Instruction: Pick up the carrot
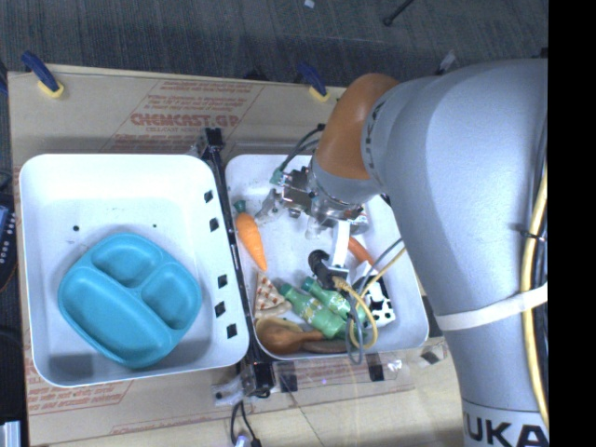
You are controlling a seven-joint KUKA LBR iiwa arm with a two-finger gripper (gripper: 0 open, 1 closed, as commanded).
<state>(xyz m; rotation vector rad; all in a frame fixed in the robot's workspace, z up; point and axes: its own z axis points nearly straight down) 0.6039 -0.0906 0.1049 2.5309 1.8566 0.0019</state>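
**Gripper over right bin, carrot not yet grasped**

Gripper hangs low in the right bin, upper-middle area. Can't tell its state: wrist hardware and cables cover the tips. Nothing visibly held.

Carrot lies on the bin floor against the left wall, roughly 9 o'clock from the gripper, near but apart from it. Looks untouched.

Step, my read: approach/alignment, pre-grasp. Next move calls for a shift toward 9 o'clock to centre over the carrot, wrist turned so the jaws close across its short axis, then descent. The bin wall just beside it leaves little room for the wall-side finger, so a miss or wall strike is likely.

Carrot: orange, tapered, fat end toward 12 o'clock, tip toward 5–6 o'clock, slightly tilted. Smooth, probably a plastic toy, so it may slip.

Clutter at 6 o'clock of the carrot: pizza slice, green bottle, brown wooden spoon. Left bin holds a blue divided plate, well apart.
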